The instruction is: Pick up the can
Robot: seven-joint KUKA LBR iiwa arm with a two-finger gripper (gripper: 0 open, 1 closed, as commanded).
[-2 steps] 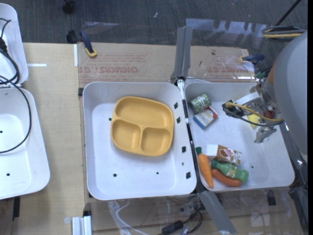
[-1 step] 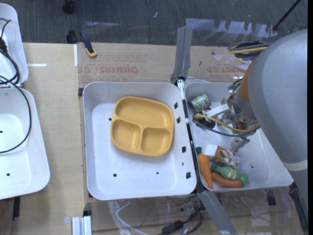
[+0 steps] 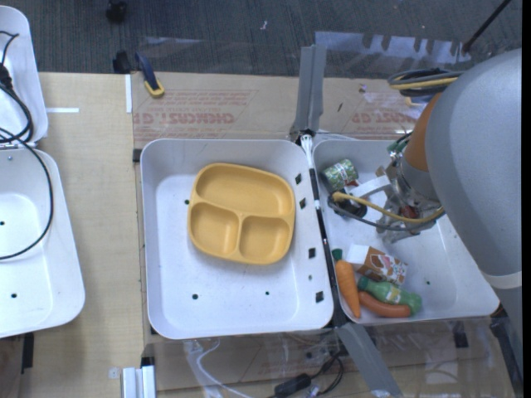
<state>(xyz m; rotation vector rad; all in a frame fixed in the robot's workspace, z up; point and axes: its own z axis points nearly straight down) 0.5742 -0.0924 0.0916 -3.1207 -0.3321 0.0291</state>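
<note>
The arm [image 3: 489, 164] is showing as a broad, smooth, rounded shell of pale grey, its surface plain and matte, catching soft light along its upper curve. An orange band [image 3: 421, 143] is peeking out at the shell's left edge, above the wrist, and below it darker metallic wrist hardware [image 3: 404, 191] is crowding together in greys and blacks, too tangled to sort into separate parts. A yellowish cable [image 3: 390, 211] is looping around that hardware, alongside a pale strip and a small black, ring-like piece [image 3: 350, 206].
</note>
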